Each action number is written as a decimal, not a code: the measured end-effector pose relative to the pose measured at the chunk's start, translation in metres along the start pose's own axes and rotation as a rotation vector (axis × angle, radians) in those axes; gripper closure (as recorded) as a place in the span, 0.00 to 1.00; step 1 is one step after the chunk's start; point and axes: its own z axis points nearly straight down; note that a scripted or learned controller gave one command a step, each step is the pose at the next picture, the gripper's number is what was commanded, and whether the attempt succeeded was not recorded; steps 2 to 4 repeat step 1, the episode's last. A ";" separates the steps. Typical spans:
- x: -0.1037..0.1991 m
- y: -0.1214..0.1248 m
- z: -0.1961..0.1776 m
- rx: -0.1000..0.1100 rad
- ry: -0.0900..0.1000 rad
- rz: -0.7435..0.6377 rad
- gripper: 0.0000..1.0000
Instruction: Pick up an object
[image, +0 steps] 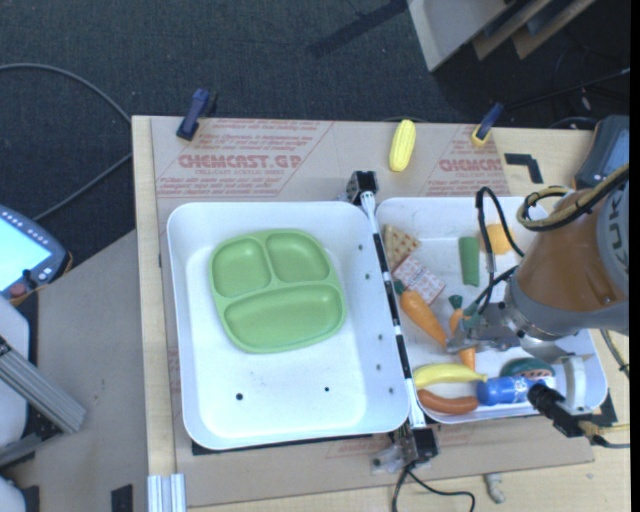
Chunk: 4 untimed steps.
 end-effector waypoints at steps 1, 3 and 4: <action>0.082 0.027 -0.103 0.000 0.001 -0.003 1.00; 0.082 0.027 -0.103 0.000 0.001 -0.003 1.00; 0.082 0.027 -0.103 0.000 0.001 -0.003 1.00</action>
